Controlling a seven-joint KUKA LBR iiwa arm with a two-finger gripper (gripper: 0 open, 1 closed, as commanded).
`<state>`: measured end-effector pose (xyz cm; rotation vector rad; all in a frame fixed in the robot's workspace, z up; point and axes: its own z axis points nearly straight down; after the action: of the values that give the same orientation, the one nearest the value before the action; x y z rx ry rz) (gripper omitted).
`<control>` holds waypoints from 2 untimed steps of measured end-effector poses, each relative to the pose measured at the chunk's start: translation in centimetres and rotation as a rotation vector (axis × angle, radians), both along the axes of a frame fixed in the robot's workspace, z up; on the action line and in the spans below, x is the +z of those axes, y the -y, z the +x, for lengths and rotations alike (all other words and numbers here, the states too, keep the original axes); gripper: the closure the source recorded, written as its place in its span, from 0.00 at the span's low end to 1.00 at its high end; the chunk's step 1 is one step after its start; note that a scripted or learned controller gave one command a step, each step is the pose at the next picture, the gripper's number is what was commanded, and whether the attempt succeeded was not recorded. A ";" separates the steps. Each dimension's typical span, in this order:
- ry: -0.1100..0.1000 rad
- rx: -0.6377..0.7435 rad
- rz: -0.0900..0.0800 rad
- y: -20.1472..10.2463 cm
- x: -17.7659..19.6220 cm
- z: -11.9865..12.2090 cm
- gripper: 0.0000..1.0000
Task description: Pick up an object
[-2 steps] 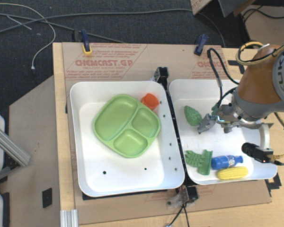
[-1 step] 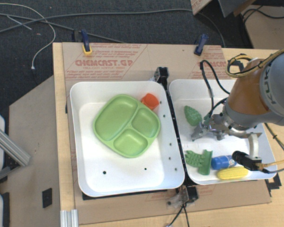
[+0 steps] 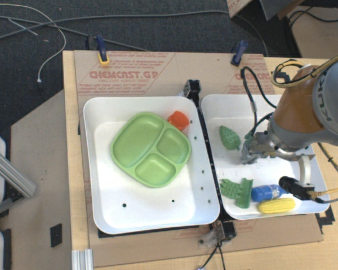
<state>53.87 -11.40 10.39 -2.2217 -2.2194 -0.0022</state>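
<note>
Tool (image 3: 251,152) is seen low inside the right bin (image 3: 270,103), just right of the green leafy toy (image 3: 230,138); whether it is open or closed cannot be told. Nothing is seen held.

The left bin (image 3: 96,167), left of that toy, carries a green divided plate (image 3: 151,148) with a small orange piece (image 3: 179,119) touching its far edge. Nearer than the toy, along the right bin's front wall, a green spiky piece (image 3: 236,190), a blue piece (image 3: 265,193) and a yellow corn cob (image 3: 277,206) are crowded together.

The leafy toy is judged the easier target, since it lies apart. The tool should be centred over it and lowered squarely before being closed.
</note>
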 end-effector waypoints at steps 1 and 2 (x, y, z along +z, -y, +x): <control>0.005 0.002 -0.003 -0.3 4.3 0.2 1.00; 0.008 0.003 -0.003 -0.2 10.8 0.4 1.00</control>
<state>54.30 -11.20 21.20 -2.2244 -2.2284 -0.0077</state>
